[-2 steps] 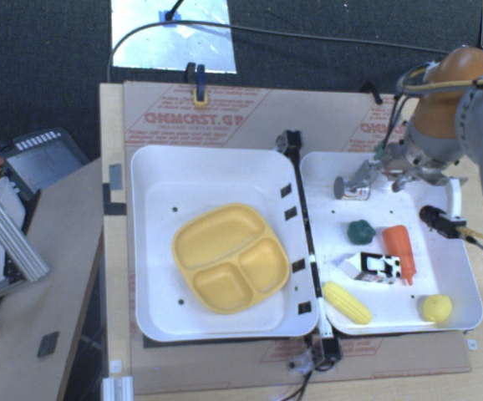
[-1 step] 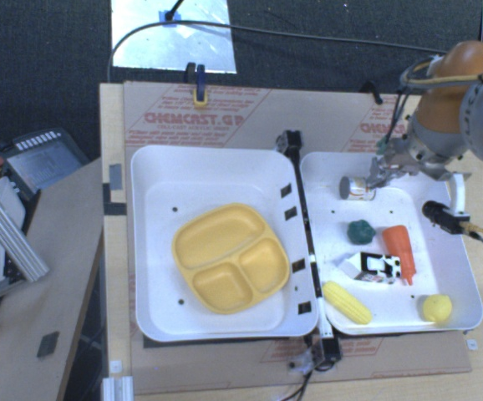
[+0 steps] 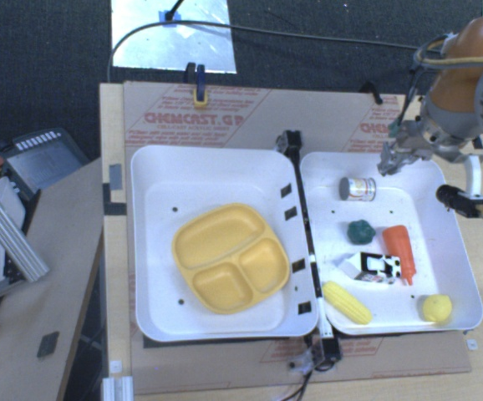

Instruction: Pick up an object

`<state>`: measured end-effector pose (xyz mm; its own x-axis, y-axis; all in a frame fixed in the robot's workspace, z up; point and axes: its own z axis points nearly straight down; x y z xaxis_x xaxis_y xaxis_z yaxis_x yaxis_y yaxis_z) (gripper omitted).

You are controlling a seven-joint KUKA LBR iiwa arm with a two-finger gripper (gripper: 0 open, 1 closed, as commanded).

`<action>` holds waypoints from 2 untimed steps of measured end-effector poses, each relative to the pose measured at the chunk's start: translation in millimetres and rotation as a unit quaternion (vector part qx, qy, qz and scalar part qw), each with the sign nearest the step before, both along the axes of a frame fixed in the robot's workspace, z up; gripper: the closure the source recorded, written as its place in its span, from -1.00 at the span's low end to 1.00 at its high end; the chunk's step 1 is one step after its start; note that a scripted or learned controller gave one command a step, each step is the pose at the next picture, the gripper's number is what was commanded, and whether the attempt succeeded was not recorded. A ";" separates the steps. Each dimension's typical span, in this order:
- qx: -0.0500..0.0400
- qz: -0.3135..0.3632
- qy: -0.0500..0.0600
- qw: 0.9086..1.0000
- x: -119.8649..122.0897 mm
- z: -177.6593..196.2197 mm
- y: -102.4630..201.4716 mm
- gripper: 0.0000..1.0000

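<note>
The gripper (image 3: 389,164) hangs over the right bin's (image 3: 455,249) far rim; its jaw state cannot be told. The small can (image 3: 358,189), silver with a red band, lies on its side just below-left of it. Farther down sit a green lump (image 3: 360,231), carrot (image 3: 399,250), black-and-white toy (image 3: 378,267), corn (image 3: 347,302) and lemon (image 3: 436,308). Bare bin floor surrounds the can. The left bin (image 3: 154,224) holds a yellow divided plate (image 3: 229,257).
</note>
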<state>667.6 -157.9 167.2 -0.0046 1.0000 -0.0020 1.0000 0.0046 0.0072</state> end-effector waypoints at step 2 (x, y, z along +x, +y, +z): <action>0.000 0.001 0.000 1.000 -10.0 113.3 10.8 1.00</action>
<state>657.6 -147.1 280.5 -0.0069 1.0000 -0.0013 0.9999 0.0069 0.0076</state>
